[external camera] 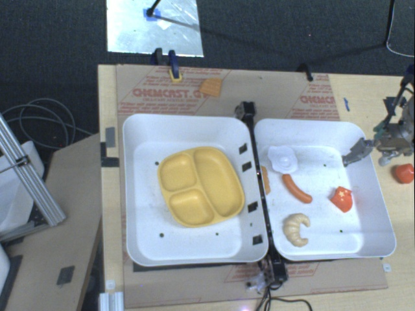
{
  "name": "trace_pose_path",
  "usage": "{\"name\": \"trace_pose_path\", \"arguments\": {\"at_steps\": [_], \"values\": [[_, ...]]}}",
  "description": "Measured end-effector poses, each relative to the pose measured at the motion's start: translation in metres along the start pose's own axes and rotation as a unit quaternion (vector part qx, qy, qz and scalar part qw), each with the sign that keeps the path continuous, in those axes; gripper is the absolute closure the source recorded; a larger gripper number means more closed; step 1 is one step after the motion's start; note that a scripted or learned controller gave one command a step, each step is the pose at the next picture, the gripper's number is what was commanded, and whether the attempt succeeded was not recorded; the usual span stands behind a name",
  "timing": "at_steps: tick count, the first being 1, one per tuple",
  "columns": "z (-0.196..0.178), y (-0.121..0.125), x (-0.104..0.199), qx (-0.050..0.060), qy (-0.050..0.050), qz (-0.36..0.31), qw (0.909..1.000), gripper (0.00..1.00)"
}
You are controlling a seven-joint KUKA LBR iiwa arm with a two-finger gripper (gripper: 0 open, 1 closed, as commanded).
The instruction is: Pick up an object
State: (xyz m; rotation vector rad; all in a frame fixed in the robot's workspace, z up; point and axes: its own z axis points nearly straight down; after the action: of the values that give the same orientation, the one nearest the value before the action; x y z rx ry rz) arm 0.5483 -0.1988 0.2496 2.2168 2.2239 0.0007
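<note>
Nearest the lens, at the front of the right bin (pixel 379 238), lies a croissant (pixel 297 229). Behind it a sausage (pixel 297 188) lies slantwise, and behind that sits a fried egg (pixel 282 159), its edge just beside the sausage's upper end. A strawberry (pixel 342 199) sits to the right of the sausage, apart from it. A thin orange strip (pixel 265 179) lies along this bin's left wall.

At the right bin's back right corner hangs the gripper (pixel 358 151), its dark fingers pointing left over the rim; whether they are apart or together cannot be told. Nothing shows between them. The strawberry is the nearest piece, lying in front of the gripper and a little left; egg and sausage lie farther left.

Across the divide, the left bin (pixel 139 173) holds a yellow tray (pixel 201 185) with three compartments.
</note>
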Motion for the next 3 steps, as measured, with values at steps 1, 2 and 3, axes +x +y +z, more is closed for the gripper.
{"name": "trace_pose_path", "arguments": {"at_steps": [1, 2, 3], "values": [[0.028, -0.051, 0.047, 0.002, 0.001, -0.001, 1.0000, 0.00], [0.066, -0.061, 0.125, 0.000, 0.001, -0.002, 1.0000, 0.00], [0.167, -0.010, 0.068, -0.003, -0.001, 0.002, 1.0000, 0.00]]}}
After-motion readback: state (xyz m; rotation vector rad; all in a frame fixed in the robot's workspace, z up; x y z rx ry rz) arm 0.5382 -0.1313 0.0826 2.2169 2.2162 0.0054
